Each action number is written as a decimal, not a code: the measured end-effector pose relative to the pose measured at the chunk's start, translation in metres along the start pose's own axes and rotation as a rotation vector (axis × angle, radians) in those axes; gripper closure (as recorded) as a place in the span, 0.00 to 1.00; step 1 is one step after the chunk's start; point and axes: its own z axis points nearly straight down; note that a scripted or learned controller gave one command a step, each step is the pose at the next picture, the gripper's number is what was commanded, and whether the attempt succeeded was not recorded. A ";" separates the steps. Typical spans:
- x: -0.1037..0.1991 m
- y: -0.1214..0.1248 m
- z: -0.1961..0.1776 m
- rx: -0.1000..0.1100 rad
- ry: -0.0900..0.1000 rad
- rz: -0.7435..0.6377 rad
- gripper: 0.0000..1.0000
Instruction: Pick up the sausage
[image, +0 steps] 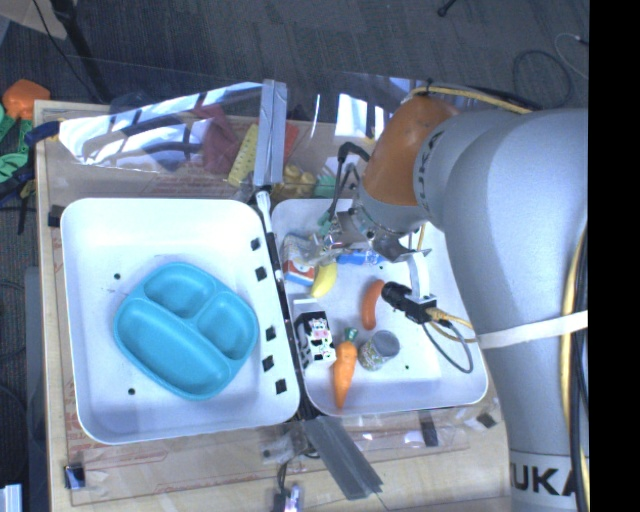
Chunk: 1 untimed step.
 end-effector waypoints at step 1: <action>0.058 0.031 -0.088 0.001 0.000 -0.030 1.00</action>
